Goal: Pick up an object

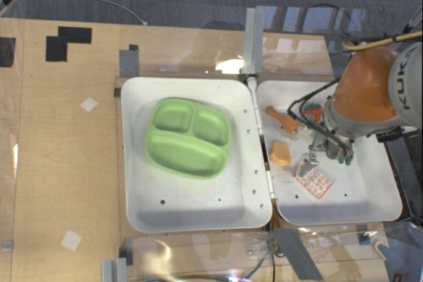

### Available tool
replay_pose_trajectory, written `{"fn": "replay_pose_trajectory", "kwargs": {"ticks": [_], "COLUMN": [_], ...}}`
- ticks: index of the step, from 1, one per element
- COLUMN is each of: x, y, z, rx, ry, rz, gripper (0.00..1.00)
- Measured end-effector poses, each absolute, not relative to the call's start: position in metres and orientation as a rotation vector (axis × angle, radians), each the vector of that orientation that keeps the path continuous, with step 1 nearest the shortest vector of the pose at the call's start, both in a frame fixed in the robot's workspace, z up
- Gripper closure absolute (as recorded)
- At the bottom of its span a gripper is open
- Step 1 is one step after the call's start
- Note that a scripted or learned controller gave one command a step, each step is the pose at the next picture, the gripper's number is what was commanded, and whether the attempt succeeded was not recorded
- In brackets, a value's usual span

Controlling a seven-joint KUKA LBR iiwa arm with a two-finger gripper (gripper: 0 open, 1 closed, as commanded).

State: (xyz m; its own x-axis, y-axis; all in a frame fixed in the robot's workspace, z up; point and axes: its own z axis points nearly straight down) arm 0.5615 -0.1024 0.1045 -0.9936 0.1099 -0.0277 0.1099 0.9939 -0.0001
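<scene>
A green divided plate [188, 137] lies in the left bin [142, 208]. The right bin [370, 205] holds an orange carrot-like piece [282, 118], a tan cheese-like wedge [280, 154] and a flat red-and-white patterned packet [314, 181]. My gripper [308, 162] hangs low over the right bin, just above the packet's upper left corner and right of the wedge. The arm's orange band [367, 86] covers the bin's upper right part.
A metal divider post [253, 43] stands behind the seam between the bins. Black cables [310, 102] loop from the wrist over the right bin. Light wooden bench [59, 162] stretches to the left, with black markers at its far left.
</scene>
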Motion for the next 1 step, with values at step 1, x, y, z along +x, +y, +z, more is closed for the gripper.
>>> {"fn": "replay_pose_trajectory", "kwargs": {"ticks": [1], "x": [0.5640], "y": [-0.1004], "z": [0.1166], "rx": [0.158], "ry": [3.103], "rz": [-0.003], "gripper": [1.00]}}
